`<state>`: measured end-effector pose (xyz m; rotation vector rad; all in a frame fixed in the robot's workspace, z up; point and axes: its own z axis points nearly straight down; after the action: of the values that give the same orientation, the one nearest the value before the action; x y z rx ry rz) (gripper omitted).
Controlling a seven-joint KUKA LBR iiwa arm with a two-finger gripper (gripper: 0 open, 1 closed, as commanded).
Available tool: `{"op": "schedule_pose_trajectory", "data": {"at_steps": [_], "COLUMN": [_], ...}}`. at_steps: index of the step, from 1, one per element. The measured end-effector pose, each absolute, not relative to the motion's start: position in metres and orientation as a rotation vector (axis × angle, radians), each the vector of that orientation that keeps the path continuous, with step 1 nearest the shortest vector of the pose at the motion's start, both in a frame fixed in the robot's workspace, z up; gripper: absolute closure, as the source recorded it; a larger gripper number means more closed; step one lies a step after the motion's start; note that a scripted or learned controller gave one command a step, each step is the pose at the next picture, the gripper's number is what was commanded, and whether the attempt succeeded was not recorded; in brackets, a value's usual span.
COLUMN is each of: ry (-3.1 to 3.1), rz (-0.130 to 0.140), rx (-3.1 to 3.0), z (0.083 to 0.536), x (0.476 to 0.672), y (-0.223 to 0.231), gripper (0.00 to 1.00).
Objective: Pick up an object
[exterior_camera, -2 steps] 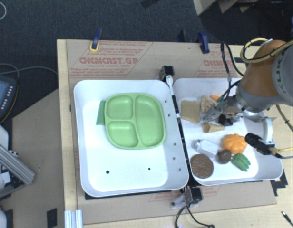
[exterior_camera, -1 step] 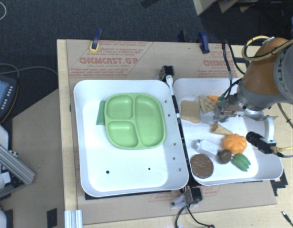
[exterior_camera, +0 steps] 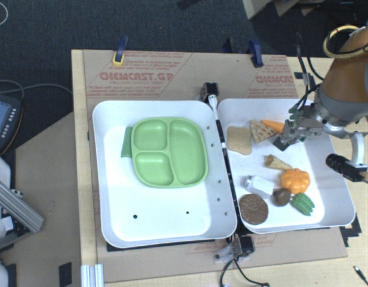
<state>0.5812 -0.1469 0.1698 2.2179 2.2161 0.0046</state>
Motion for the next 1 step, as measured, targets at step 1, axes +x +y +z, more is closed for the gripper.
{"op": "schedule_pose_trajectory", "data": {"at_steps": [1], "ry": [2.217], "rz": [0.006], "rx": [2.215], "z": [0.2239], "x": [0.5827], "y": [-0.1472], "gripper": [1.0]}}
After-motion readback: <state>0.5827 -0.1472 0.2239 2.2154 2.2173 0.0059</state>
